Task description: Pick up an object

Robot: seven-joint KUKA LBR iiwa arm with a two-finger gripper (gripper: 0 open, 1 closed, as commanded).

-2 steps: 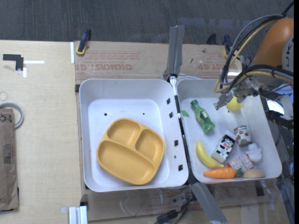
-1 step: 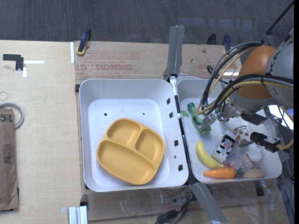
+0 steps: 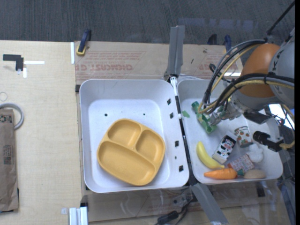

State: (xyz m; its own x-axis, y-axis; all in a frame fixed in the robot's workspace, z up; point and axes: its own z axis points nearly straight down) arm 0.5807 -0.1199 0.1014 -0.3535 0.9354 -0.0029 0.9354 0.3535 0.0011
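The pale wooden worktop (image 3: 42, 125) carries two white bins: the right bin (image 3: 276, 170) lies under the tool (image 3: 209, 121), the left bin (image 3: 89, 102) beside it. Brown cardboard (image 3: 126, 60) lies behind both.

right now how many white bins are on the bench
2. The left bin holds a yellow divided plate. The right bin holds a banana, a carrot and other small items, with the arm over it, which may hide more things.
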